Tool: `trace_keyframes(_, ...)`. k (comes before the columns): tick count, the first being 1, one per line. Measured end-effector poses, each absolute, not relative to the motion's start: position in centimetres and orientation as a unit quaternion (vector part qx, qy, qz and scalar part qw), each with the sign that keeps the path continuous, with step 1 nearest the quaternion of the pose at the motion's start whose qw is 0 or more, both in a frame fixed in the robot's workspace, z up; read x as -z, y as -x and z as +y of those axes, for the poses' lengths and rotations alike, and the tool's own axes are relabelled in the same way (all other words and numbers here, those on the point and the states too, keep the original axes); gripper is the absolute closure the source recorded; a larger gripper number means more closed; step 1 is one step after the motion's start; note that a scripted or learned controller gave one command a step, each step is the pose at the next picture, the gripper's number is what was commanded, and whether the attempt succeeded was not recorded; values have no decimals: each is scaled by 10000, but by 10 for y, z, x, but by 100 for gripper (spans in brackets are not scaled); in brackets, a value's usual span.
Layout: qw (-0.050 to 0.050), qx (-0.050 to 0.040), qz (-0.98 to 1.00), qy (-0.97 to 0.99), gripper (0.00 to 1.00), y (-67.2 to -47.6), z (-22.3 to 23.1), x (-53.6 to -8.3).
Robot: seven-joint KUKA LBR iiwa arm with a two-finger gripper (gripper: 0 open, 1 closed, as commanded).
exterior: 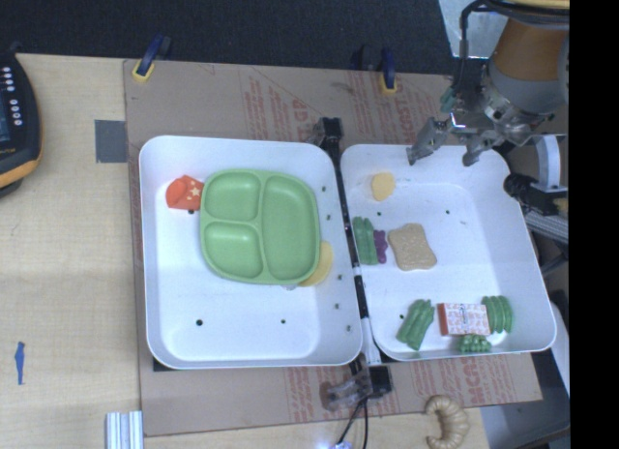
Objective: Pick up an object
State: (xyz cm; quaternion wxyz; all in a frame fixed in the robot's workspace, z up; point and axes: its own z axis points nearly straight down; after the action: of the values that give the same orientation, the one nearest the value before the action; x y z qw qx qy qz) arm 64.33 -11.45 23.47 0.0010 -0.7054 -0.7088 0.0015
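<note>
The hand (448, 150) is hovering with fingers spread, gripping nothing, over the right bin's (517, 244) far edge, near the yellow piece (383, 186).

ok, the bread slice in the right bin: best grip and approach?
Come straight down on the bread slice; it lies flat. Close the gripper across its narrower width. Its right side has bare floor; the purple piece sits close on its left.
</note>
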Motion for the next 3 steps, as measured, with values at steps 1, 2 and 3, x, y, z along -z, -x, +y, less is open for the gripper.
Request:
trace_keyframes(1, 37, -40, -7084, 7058, 0, -607, -126, -151)
trace_keyframes(2, 37, -34, -7084, 7058, 0, -556, -124, -149)
trace_keyframes(3, -3, -14, -7098, 7044, 0, -609, -147, -89)
